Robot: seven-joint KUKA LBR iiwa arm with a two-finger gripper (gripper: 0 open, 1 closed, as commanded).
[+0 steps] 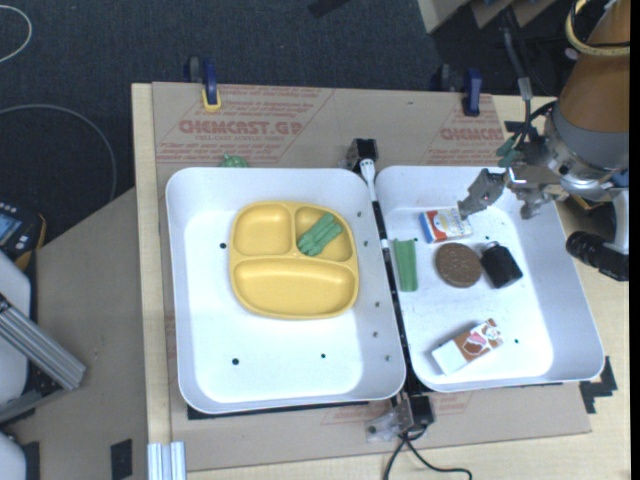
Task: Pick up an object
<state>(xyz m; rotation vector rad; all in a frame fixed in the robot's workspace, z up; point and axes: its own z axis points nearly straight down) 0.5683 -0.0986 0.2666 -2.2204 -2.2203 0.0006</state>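
My gripper (470, 208) hangs over the back of the right bin (570, 298), reaching in from the right. Its tip is just above or at the right edge of a small red, white and blue packet (435, 226); I cannot tell whether they touch. In front of it lie a brown round disc (459, 265), a black block (501, 265) and an upright green bar (405, 264) by the bin's left wall. A white and brown carton (468, 345) rests near the front of the bin.
The left bin (200, 298) holds a yellow divided plate (290, 288) with a green object (319, 234) in its back right compartment. A ridge where the two bins meet runs between them. The arm's body (600, 88) stands at the right edge.
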